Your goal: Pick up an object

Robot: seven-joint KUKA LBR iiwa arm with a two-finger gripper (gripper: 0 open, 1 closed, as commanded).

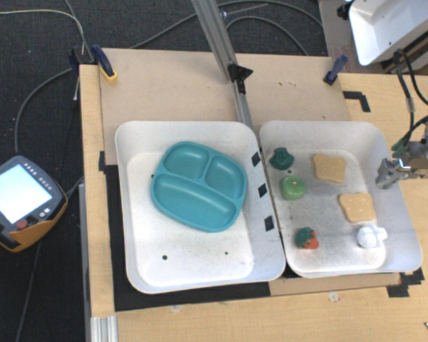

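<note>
Gripper (394,171) at the right bin's (394,258) right rim; whether it is parted or closed cannot be told.
Nearest, just left and below, lies a tan bread slice (357,206); another slice (329,168) further left, a white object (369,237) below, then green apple (293,187), dark green piece (281,159), red-green strawberry (307,239). Left bin (192,273) carries a teal divided plate (199,185).

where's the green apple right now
In the camera view the green apple sits in the right bin, near its left wall, just below the dark green toy and above the red strawberry.
</note>
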